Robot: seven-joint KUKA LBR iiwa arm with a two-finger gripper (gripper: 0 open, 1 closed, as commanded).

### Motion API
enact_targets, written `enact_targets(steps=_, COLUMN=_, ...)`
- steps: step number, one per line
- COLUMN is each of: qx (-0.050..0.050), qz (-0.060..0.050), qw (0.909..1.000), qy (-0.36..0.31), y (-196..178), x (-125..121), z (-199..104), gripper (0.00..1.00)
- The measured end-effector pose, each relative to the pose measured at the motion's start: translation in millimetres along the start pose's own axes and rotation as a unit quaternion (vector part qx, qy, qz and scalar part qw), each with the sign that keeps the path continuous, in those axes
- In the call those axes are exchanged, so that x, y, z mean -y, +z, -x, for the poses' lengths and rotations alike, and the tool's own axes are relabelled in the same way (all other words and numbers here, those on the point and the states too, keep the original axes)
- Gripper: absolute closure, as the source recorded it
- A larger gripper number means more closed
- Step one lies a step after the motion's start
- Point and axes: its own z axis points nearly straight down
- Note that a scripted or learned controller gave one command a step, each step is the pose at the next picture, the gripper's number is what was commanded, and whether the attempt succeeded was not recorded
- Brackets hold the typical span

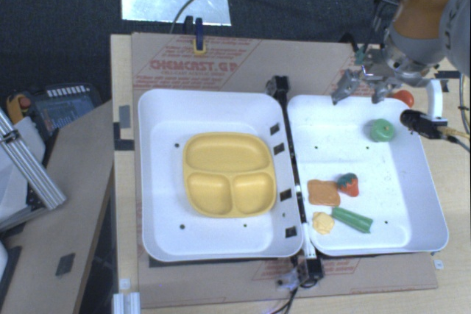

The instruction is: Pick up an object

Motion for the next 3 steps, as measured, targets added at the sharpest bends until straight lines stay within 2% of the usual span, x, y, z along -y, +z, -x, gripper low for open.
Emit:
enact_targets(steps=1, qx=0.001, qz=0.006, qw=1.0, qy=-0.001, y=-7.4, x=-2.2, z=-0.3, gripper=0.0)
enact_targets(steps=2, qx=0.0, qz=0.004, qw=1.0, qy=0.0, y=54.7, x=0.8, z=1.4, gripper=0.0)
enact_targets(steps=3, qx=0.0, qz=0.004, qw=1.0, qy=0.0, y=100.5, x=6.6, z=-4.4, gripper=0.0)
